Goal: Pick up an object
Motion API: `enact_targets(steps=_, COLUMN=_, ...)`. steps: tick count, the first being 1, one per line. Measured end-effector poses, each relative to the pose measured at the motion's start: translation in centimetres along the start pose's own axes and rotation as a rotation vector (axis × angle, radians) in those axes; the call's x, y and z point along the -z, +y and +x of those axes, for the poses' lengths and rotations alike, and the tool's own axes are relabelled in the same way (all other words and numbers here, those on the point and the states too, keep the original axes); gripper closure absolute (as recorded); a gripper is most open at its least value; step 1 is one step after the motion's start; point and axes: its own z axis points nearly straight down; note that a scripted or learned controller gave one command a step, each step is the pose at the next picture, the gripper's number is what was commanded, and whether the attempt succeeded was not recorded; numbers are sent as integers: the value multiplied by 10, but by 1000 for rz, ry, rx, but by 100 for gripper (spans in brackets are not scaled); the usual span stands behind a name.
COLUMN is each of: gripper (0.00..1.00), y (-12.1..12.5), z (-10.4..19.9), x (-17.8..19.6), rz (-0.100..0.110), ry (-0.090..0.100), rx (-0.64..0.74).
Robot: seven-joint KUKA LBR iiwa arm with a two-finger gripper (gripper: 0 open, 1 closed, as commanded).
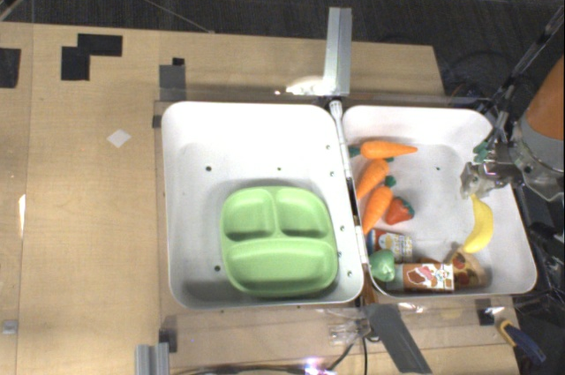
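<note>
Yellow banana (480, 225) lies just below the tool (478, 177), at the right side of the right bin (424, 122); whether the tool is clenched or released cannot be told from this view, and nothing is seen between its parts. Further down from the tool, a brown bottle (439, 276) lies on its side with a white label whose writing is too small to read. Left of the tool lie three orange carrots (375, 179), a red piece (400, 210), a small labelled container (391, 242) and a green item (381, 266). Farthest left, the other bin (190, 135) on the wooden table (79, 214) holds a green divided plate (278, 239).
</note>
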Motion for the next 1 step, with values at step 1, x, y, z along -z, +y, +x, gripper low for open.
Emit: enact_targets(steps=1, gripper=100, y=50, z=59, x=77, rz=0, ry=0, rx=180)
